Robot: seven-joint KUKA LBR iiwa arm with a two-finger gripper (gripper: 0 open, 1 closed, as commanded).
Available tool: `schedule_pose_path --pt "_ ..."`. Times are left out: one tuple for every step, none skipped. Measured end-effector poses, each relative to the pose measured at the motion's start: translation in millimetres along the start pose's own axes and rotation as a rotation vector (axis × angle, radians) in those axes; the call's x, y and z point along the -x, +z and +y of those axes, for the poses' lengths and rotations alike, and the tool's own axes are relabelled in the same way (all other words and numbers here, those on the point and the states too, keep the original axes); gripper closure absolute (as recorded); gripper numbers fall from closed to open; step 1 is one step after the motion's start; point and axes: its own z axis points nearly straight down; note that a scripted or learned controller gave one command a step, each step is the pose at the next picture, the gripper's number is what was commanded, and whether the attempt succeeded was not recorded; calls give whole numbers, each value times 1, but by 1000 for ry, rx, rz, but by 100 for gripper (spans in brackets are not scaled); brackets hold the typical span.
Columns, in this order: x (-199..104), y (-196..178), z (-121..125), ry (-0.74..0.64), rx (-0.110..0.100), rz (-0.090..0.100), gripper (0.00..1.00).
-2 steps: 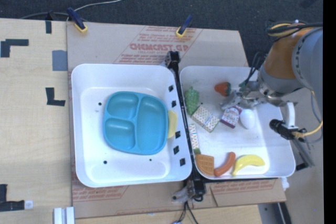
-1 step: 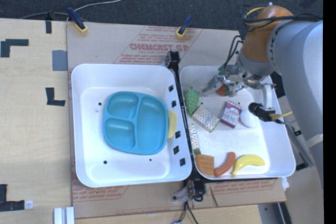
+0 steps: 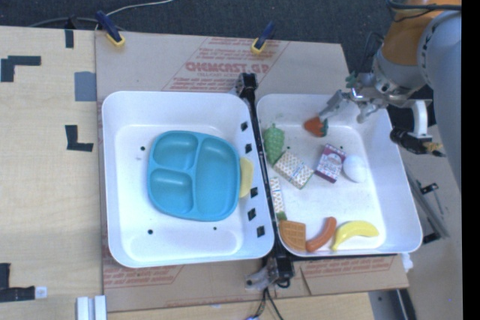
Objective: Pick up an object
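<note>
Two fingers of gripper [image 3: 346, 104] spread open, holding nothing, poised above right bin [image 3: 397, 183] far edge; strawberry [image 3: 316, 127] just beside; risk of closing short, nudging fruit against bin wall.

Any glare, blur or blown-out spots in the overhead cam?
Camera view: soft overall, small toys lack crisp edges; the white right bin is near blown out, so the white egg-shaped toy almost merges with it; shadows are faint and diffuse; the glossy blue divided plate shows only mild sheen.
</note>
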Motion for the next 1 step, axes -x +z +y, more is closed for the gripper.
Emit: schedule_pose_path --pt "-51 53 0 -1 0 1 0"
